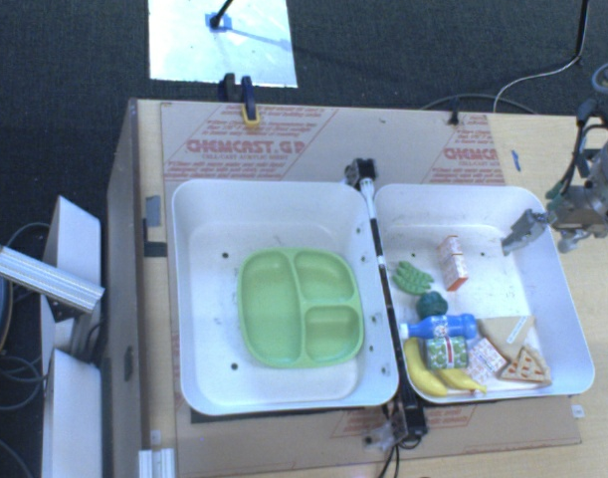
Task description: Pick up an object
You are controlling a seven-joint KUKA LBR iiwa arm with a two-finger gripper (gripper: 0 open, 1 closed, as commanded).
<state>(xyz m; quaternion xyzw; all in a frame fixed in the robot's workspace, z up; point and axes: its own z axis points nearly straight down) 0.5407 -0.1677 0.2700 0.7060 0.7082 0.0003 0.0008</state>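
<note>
Gripper at 3 o'clock over right bin, open-or-clenched state unreadable; nearest candidate a small carton lying alone toward 9 o'clock of gripper, near bin centre, judged light, stiff yet crushable, best pinched across narrow sides.

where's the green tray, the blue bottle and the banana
green tray (302, 307), camera view, middle of its large compartment's edge
blue bottle (439, 327), camera view, its body
banana (423, 366), camera view, its curved middle

Two white bins, one green tray, one banana, one blue bottle.
</note>
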